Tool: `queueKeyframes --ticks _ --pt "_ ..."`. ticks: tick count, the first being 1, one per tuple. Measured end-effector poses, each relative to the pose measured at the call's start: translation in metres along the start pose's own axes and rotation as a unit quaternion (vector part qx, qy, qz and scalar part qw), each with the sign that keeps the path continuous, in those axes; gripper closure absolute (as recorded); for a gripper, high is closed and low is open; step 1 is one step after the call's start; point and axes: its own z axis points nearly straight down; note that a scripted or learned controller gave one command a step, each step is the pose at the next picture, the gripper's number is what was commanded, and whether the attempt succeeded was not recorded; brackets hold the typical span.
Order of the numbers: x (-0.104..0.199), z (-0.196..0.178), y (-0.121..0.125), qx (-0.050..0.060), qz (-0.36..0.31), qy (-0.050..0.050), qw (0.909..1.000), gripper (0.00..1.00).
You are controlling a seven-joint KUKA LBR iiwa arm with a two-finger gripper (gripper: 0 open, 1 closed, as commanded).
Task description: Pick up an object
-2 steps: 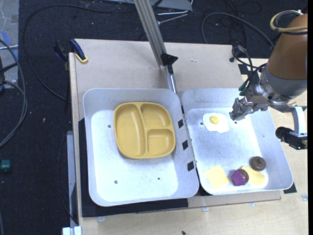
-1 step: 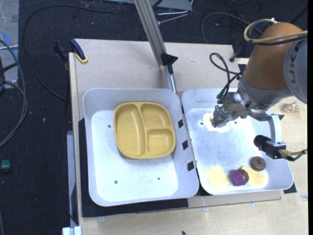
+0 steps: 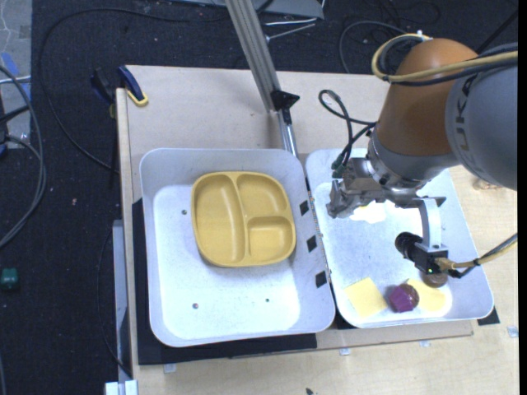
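The one camera looks down at a slant on two shallow white bins set side by side on the bench. The left bin (image 3: pixel 165 303) holds a yellow divided plate (image 3: pixel 244 218), which lies flat in the upper half of that bin, its three compartments facing up.

The arm (image 3: pixel 461 113), grey with its orange band, reaches in from the right and bends down over the right bin (image 3: pixel 473 299). Its gripper (image 3: pixel 344 196) hangs above the upper left part of this bin, close to the wall that divides the two bins. From this angle the wrist and cabling cover the claw, so I cannot tell how far it is open, and nothing can be seen in its hold. A small white object (image 3: pixel 370 213) shows just beside the gripper, to its right and a little lower; whether the two touch cannot be told.

The other pickable things lie along the near edge of the right bin, well apart from the gripper. A flat pale yellow block (image 3: pixel 366 296) sits nearest the dividing wall. Just beside it to the right is a purple object (image 3: pixel 402 297), and beyond that a second pale yellow piece (image 3: pixel 435 301). A small brown round thing (image 3: pixel 434 279) rests just above that piece, under a black fitting with a green light
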Motion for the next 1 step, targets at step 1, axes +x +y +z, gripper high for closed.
queueKeyframes --ticks 1 --pt "0.052 0.0153 -0.0185 0.001 0.001 0.0 1.0 1.0"
